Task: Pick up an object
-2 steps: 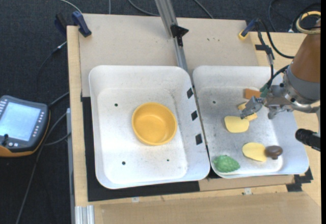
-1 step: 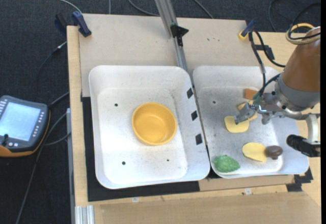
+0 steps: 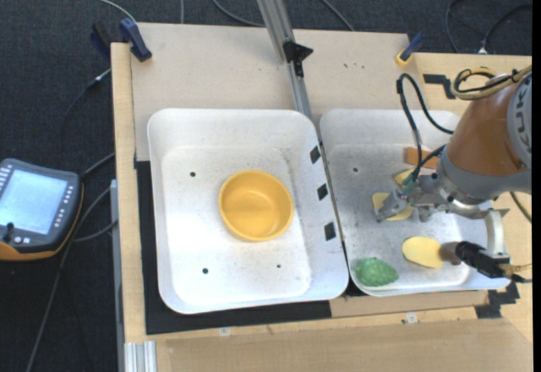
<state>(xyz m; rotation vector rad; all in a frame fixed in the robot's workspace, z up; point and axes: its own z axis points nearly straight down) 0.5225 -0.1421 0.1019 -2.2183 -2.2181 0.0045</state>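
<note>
We saw end effector (image 3: 394, 208) low inside right bin (image 3: 359, 129), over small yellow piece (image 3: 382, 199) near bin middle. Finger state: couldn't tell, wrist blocked it. Yellow oval object (image 3: 422, 251) lay toward front of right bin, just beside green object (image 3: 374, 270) at front-left corner. Orange bit (image 3: 411, 155) sat behind end effector. Yellow bowl (image 3: 255, 205) sat mid left bin (image 3: 169, 129), well apart from right bin contents.
</note>
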